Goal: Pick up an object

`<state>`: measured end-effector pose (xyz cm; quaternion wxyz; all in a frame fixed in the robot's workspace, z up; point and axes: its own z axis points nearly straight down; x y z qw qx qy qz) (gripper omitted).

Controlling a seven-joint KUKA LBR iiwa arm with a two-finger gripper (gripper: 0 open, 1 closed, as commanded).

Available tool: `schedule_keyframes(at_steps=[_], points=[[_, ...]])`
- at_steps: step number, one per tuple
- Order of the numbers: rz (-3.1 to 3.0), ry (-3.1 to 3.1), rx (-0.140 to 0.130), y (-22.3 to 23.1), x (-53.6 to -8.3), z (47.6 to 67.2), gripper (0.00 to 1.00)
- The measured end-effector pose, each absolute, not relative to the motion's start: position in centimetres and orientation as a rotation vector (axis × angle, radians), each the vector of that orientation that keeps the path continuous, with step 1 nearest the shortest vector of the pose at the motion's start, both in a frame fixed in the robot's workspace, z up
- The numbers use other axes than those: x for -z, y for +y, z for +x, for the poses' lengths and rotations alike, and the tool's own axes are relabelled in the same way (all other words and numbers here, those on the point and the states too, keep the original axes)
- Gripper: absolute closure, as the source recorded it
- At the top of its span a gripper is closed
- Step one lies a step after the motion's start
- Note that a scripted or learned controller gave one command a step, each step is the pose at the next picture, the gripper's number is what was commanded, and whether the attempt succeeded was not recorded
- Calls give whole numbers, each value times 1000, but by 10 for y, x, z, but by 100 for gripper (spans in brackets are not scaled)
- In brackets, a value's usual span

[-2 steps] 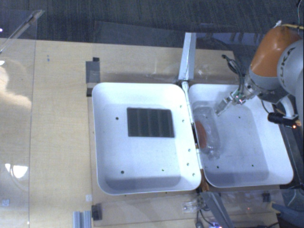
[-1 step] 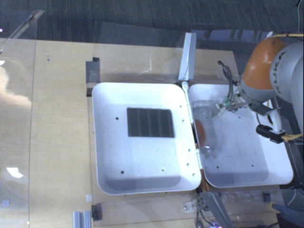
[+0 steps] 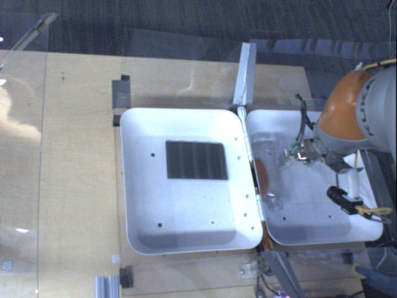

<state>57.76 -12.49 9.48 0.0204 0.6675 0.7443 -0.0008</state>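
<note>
My gripper [image 3: 302, 153] hangs over the middle of the right bin [image 3: 322, 228], below the arm's orange band [image 3: 343, 112]. A small reddish-brown object [image 3: 262, 176] lies against that bin's left wall, to the left of the gripper and apart from it. A clear, glassy thing [image 3: 267, 149] lies between the two, and another clear piece [image 3: 273, 201] rests lower down. In the left bin [image 3: 142, 228] a dark grey ribbed rectangle [image 3: 196, 160] lies flat near the centre.
A metal post [image 3: 244, 73] stands at the back where the two bins meet. The bins sit on a pale wooden bench [image 3: 62, 166], with brackets at their corners. The arm's body covers the right bin's right side.
</note>
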Motion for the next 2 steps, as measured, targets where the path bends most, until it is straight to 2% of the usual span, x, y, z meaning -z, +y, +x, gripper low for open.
schedule_keyframes(at_steps=[1, 2], points=[[1962, 2406, 11, -124, -95, 642, 0], [1961, 2406, 11, -124, -95, 642, 0]])
